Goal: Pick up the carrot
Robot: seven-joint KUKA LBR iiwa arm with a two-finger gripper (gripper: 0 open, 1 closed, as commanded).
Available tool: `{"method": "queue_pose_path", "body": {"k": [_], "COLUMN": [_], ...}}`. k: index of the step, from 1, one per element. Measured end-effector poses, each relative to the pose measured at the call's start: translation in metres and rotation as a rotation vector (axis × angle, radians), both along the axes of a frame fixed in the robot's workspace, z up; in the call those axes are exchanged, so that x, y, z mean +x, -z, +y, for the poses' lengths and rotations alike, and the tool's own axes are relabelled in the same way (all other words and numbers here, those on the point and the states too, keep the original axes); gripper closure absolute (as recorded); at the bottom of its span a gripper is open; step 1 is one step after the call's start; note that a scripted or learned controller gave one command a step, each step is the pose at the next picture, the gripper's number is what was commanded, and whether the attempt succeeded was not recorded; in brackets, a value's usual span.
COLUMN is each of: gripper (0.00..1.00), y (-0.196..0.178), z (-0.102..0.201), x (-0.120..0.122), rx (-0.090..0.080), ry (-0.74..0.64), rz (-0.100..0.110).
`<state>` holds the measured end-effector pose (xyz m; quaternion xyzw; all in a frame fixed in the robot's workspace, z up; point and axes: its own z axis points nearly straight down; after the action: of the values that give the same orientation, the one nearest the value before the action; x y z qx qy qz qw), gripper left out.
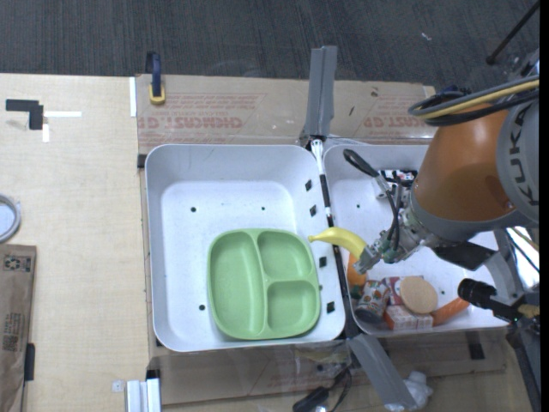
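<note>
Gripper (374, 256) state cannot tell, low beside banana (339, 239); carrot (448, 311) well right. Risk: grabs banana instead.

Position: one fixed camera above the bench (69, 256).
Facing: down at a slant, far edge at the top.
Range: moderate; left bin (163, 230) and right bin (343, 166) both in frame.
Arm (467, 178): enters from the right.
</note>
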<state>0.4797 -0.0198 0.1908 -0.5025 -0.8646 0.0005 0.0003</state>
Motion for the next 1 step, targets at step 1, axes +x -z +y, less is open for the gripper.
{"method": "queue_pose_path", "body": {"k": [1], "gripper": [1.0], "y": [0.0003], "z": [0.1067], "x": [0.0016], "rx": [-0.001], "ry": [-0.159], "rz": [0.0]}}
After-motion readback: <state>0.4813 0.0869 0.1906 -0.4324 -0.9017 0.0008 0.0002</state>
